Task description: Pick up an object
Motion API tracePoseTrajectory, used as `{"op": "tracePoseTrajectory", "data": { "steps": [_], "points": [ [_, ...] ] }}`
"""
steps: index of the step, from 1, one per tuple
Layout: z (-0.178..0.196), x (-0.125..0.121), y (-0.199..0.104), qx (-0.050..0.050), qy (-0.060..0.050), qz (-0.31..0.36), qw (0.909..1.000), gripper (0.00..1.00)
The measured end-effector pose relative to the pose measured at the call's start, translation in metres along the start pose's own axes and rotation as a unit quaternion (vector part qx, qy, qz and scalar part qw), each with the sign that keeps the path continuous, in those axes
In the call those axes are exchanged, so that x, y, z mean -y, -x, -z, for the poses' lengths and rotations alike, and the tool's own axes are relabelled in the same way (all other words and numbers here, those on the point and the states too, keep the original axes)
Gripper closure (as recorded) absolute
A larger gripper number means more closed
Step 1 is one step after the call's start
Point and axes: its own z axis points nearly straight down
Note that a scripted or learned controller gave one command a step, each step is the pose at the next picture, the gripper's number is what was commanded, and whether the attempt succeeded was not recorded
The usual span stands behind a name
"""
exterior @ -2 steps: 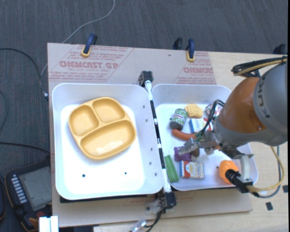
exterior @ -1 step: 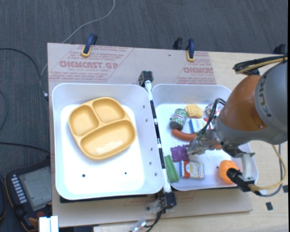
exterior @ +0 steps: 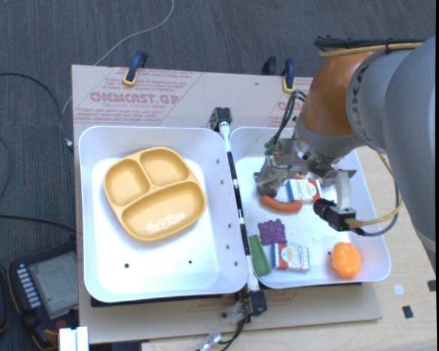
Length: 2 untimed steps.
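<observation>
My gripper (exterior: 273,177) hangs low over the upper left part of the right bin (exterior: 373,229), under the grey arm with its orange band. Just below it lies an orange-red sausage-shaped toy (exterior: 280,204). A small white carton with blue and red print (exterior: 303,189) sits to the gripper's right, partly hidden by the wrist. Further forward are a purple bunch of grapes (exterior: 272,231), a green stick-like piece (exterior: 259,255), a second small carton (exterior: 293,257) and an orange fruit (exterior: 345,260). I see nothing held in the gripper.
The left bin (exterior: 102,269) holds a yellow divided plate (exterior: 154,193). A black and white rail (exterior: 234,185) runs between the bins. Blue clamps (exterior: 137,63) grip the board's far edge. A pendant (exterior: 47,282) lies at the lower left.
</observation>
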Motion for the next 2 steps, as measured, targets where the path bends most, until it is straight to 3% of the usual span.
{"op": "tracePoseTrajectory", "data": {
  "steps": [1, 2],
  "points": [
    [0.007, 0.000, 0.001, 0.001, -0.003, 0.000, 1.0000, 1.00],
    [0.020, 0.031, 0.023, 0.001, -0.001, -0.001, 1.0000, 1.00]
  ]
}}
